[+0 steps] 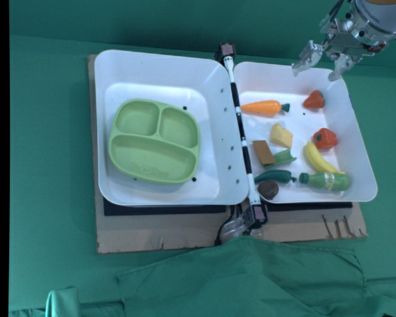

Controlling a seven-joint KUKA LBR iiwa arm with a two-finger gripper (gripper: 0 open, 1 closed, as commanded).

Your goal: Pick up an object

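My gripper point(322, 63) hangs over the far edge of the right bin point(360, 152), fingers spread open with nothing between them. Below it in the bin lie a strawberry point(314, 100), a carrot point(264, 107), a yellow cheese wedge point(282, 136), a red pepper point(325, 138), a banana point(319, 158), a brown block point(263, 153), a green chili point(274, 176), a green bottle point(326, 181) and a dark round piece point(268, 189). The strawberry is the item closest to the fingers, a short way below them.
The left bin point(211, 84) holds a light green divided plate point(154, 140). A black-and-white divider bar point(239, 131) runs between the bins. Both bins rest on a cardboard sheet point(152, 240); green cloth point(251, 276) is bunched in front.
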